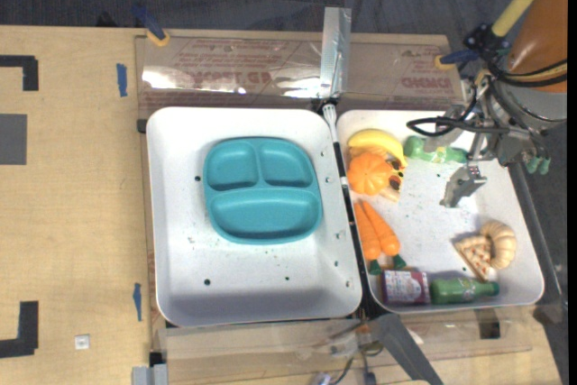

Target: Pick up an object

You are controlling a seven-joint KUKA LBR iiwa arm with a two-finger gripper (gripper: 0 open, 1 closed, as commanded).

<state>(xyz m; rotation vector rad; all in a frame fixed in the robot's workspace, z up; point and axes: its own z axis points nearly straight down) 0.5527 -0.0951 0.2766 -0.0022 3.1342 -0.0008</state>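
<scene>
The grey arm with the orange band is reaching in from the right, and its two-finger gripper [463,185] is hanging over the bare middle of the right white shallow bin [532,261]; whether the jaws are apart or together cannot be told, and nothing is showing between them. By my judgement the approach step is in hand: the gripper is hovering, not yet committed to any object. Seven candidate objects are lying in the right bin: one yellow plastic banana [375,142] at the far left, one round orange pumpkin-like toy [371,172] touching it on the near side, one pale green block [435,150] just beside the gripper on its far side, one orange toy carrot bunch [377,232] running along the left wall, one tan croissant-shaped toy [488,249] near the right wall, and, along the near wall, one purple-labelled can [405,287] lying beside one green bottle [462,288]. The left white bin [171,221] is bearing one teal divided plastic plate [261,189]. The next move is calling for a shift sideways over one object, most readily the green block or the croissant, then a descent around it.
</scene>
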